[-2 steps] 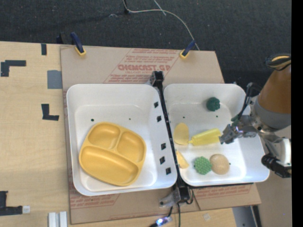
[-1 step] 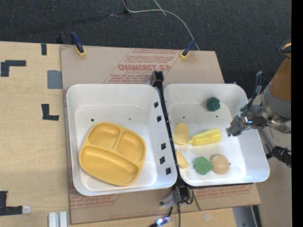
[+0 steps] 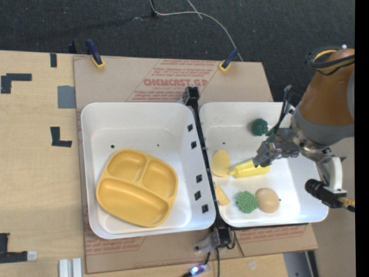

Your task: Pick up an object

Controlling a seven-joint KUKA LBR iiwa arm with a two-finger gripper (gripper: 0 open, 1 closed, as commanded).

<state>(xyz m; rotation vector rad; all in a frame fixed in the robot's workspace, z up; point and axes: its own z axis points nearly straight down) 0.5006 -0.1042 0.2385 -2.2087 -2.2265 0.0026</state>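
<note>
While my gripper [image 3: 263, 156] sits low in the right bin [image 3: 314, 215], its tip meets the right end of the yellow block [image 3: 249, 169]; whether it is spread or closed on that block I cannot tell from this slant.

Item, task thing: yellow block, lying flat mid-bin, long axis running left to right, its left end touching or just beside the pale yellow disc [image 3: 221, 163].

Item, hazards: a grip at the very end of the block could let it pivot and slip out on the lift. A push rather than a grasp would shove it into the disc.

Item, neighbours: green studded ball [image 3: 247, 201] and tan ball [image 3: 267, 199] near the front wall, both round and likely to roll if bumped; dark green ball [image 3: 259, 126] toward the far wall; a yellow wedge [image 3: 222, 196] by the divider [image 3: 199, 154].

Item, room: bare floor to the right of the block, the best way out. Straight up looks free.

Item, left bin [image 3: 92, 120]: yellow tray [image 3: 136, 186], well apart.
</note>
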